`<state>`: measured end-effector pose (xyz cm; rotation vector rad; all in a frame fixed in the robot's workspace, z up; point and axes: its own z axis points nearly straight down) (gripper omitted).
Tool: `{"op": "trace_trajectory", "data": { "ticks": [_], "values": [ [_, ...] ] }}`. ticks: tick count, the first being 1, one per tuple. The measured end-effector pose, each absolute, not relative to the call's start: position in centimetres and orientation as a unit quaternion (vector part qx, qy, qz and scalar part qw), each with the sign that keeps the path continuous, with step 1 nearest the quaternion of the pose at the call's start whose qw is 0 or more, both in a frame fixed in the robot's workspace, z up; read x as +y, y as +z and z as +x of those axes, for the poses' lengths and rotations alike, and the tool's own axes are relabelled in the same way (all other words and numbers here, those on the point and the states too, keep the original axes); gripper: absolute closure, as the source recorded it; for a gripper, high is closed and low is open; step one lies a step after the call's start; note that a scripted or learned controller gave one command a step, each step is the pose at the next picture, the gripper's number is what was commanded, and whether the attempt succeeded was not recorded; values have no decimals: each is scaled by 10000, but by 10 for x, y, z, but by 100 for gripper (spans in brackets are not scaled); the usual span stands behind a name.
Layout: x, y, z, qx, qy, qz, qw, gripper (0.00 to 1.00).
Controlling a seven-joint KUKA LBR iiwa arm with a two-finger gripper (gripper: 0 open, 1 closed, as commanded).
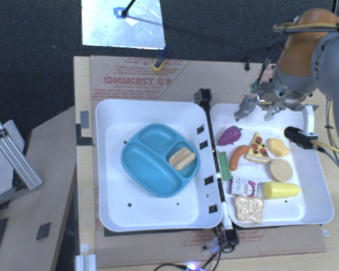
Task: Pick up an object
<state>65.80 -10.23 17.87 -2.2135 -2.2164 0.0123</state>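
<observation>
Nothing has been lifted, to judge from the camera view: every toy lies on a bin floor and the grey arm with its orange band hangs above the far edge of the right white bin (319, 205). Its jaws (259, 109) are spread apart and grasp nothing, one grey finger reaching toward the divider and the other toward the bin's middle. So the whole pick appears to be ahead: descent, closing and lift.

No single object is named by the task, but the nearest candidate is the purple plastic grape bunch (230, 134), lying just below the jaws near the bin's left wall. Its long axis runs on a slant, from lower left up to upper right, with the stem end toward the upper right.

Beside it lie an orange plastic carrot (237, 157), long axis also slanted and nearly upright in the picture, a yellow pizza slice with red dots (258, 148), a yellow cheese wedge (278, 147), a tan round biscuit (281, 170), a yellow plastic corn cob (281, 190) lying left to right, a pink and white carton (243, 186) and a pale waffle square (249, 208).

In the left white bin (110, 208) a blue compartment tray (150, 165) holds a tan bread roll (182, 158).

Both bins rest on a cardboard-covered table (135, 81).
</observation>
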Motion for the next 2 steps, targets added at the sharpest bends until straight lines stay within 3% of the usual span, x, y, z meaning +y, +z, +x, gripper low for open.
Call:
{"op": "trace_trajectory", "data": {
  "ticks": [1,2],
  "values": [
    [-102,188,661,-7082,-3,-7060,-5,0],
    [-102,127,658,-7078,3,-7064,1,0]
  ]
}}
